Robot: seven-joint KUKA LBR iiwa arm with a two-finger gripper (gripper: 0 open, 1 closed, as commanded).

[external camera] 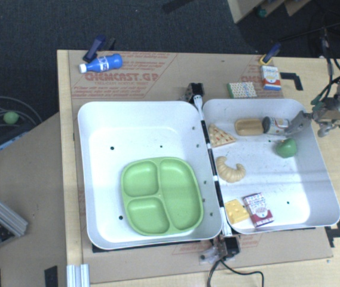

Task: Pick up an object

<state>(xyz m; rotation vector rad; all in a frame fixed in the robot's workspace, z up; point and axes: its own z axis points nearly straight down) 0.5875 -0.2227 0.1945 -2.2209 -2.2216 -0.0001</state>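
Observation:
The right bin (313,214) holds a green ball-like fruit (287,148), a tan bread roll (248,127), a small dark-ended can (275,124), a waffle cracker (220,136), a croissant (232,170), a yellow cheese block (236,211) and a red packet (257,209). My gripper (311,126) hovers over the bin's upper right corner. Its fingers are spread open with nothing between them. The left finger (298,123) ends just above the green fruit and right of the can.
In the left bin (98,124) lies a green divided plate (161,195). On the bench behind the bins lie a blue bottle (101,63), a patterned card (242,89) and a small carton (270,76). A black clamp (195,92) sits between the bins.

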